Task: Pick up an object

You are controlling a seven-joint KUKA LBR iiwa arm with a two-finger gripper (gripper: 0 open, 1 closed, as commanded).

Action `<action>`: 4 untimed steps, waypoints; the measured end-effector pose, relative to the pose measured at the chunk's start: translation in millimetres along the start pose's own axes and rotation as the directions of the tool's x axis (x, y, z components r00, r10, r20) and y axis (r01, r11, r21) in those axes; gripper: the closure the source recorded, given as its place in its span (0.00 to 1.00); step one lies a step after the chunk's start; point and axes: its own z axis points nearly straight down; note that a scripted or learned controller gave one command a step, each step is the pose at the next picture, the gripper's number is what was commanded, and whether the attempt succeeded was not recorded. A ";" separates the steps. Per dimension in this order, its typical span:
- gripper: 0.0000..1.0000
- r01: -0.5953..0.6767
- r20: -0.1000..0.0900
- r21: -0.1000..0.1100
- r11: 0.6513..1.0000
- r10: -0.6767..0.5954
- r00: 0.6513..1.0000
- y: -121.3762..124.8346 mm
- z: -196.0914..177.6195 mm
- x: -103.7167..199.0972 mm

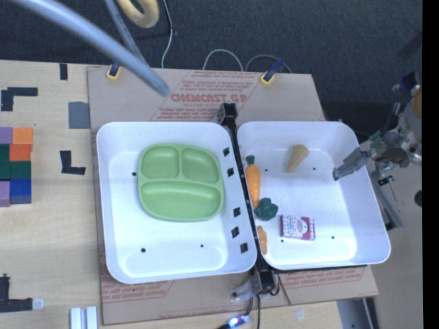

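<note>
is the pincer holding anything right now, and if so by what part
Nothing is held. The pincer sits over the right bin's right edge with nothing between its fingers; the cone and carton lie apart from it.

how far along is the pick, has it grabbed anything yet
Nothing looks picked yet. The tool sits at the right bin's right rim with nothing visibly in it. The carrot, cone, green toy and small carton all lie in that bin. Reaching, grasping and lifting remain.

A green divided plate is seen in the left bin; right of that plate, in the right bin, lie a carrot, a cone and a small carton
</note>
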 end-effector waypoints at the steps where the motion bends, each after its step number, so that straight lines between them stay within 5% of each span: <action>1: 0.00 0.005 0.003 -0.011 1.000 -0.005 1.000 2.1 -6.5 0.9; 4: 0.00 0.005 0.003 -0.009 1.000 -0.005 1.000 7.1 164.5 8.9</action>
